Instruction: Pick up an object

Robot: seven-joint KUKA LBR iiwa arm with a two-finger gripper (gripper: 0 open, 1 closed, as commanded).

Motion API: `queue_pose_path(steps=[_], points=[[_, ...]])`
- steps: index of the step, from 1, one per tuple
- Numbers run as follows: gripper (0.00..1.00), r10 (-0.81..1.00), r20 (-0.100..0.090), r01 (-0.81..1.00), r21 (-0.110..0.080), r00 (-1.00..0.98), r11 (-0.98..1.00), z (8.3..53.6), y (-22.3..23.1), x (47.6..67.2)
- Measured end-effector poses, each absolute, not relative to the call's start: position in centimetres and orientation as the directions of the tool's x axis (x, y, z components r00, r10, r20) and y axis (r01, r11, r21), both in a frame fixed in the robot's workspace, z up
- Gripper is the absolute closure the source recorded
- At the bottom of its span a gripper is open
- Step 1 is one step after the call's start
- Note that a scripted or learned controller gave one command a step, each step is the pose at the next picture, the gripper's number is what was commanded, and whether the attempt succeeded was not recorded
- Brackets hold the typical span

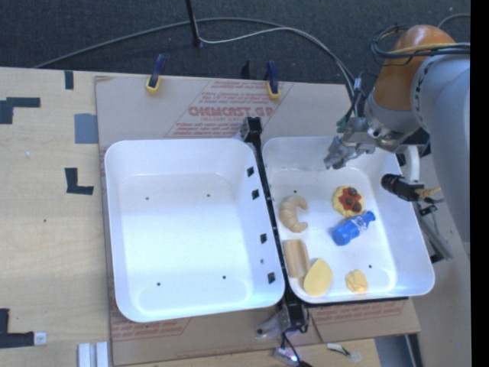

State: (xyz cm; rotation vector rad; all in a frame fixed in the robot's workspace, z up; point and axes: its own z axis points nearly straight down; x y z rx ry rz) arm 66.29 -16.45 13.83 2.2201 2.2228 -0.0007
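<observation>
Six small things lie in the right-hand bin (pixel 399 245): a ridged tan croissant (pixel 292 213), a smooth bread roll (pixel 296 257), a rounded lemon (pixel 318 277), a red-topped tart (pixel 348 199), a glossy blue bottle (pixel 351 229) and a knobbly yellow lump (pixel 356 281). All look like light, stiff plastic. The bottle's straight sides seem easiest to pinch. The gripper (pixel 338 156) hangs over the bin's far end, and I cannot tell whether it is open or closed.

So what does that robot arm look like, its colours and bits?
The arm is a thick, rounded, pale grey tube with a glossy orange band above the wrist. Thin dark cables loop over that band. At its tip sits a small gripper of dull grey metal.
</observation>
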Motion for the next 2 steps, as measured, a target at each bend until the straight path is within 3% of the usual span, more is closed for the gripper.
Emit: queue_pose_path(steps=[1,2], points=[[0.0,1.0,0.0,1.0,-0.001,-0.002,0.002,13.8,-16.4,66.3],[0.0,0.999,0.0,0.999,-0.003,-0.041,0.041,10.5,-17.8,66.8]])
